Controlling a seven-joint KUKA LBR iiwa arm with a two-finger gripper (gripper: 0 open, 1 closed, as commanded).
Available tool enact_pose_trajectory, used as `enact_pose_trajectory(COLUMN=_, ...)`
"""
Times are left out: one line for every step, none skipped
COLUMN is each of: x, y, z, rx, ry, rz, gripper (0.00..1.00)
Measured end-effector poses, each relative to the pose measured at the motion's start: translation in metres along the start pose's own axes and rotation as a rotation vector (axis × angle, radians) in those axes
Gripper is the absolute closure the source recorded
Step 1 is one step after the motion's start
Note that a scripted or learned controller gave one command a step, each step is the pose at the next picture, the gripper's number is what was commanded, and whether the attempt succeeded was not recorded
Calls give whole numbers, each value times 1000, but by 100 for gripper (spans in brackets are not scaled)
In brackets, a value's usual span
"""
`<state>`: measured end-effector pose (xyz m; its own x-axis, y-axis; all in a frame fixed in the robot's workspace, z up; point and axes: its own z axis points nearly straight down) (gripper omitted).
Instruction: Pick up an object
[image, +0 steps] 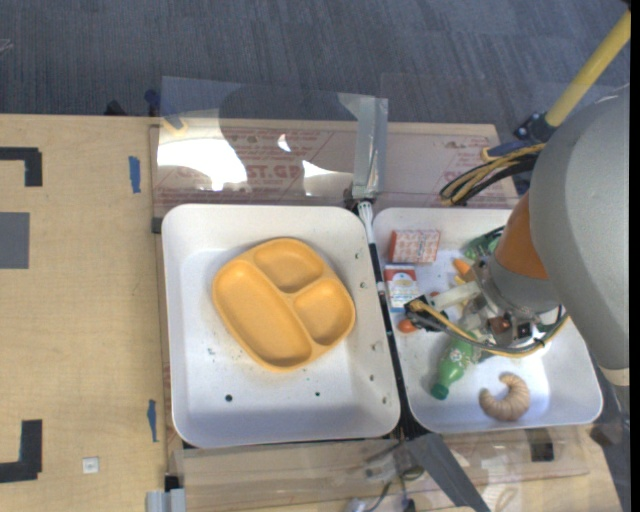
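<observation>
The right bin (570, 395) holds several small objects: a green bottle (452, 369) lying tilted, a tan croissant-shaped piece (507, 395) near the front, a red and white box (415, 244) at the back, a small white carton (401, 284) and an orange bit (461, 267). My gripper (492, 322) hangs low over the middle of this bin, just above and right of the green bottle, below the orange band (520, 250). Cables and the wrist hide its fingertips. I see nothing clearly held between them.
The left bin (190, 380) carries an orange three-compartment plate (284, 301). A metal divider (368, 150) and clear sheet stand behind the bins. The grey arm (585, 220) covers the right bin's back right part. A cardboard surface (70, 300) lies to the left.
</observation>
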<state>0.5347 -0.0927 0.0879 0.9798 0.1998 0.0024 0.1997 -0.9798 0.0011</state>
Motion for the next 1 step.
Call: enact_pose_trajectory(x=-24, y=-116, z=-107, rx=6, ry=0, rz=-68, gripper=100)
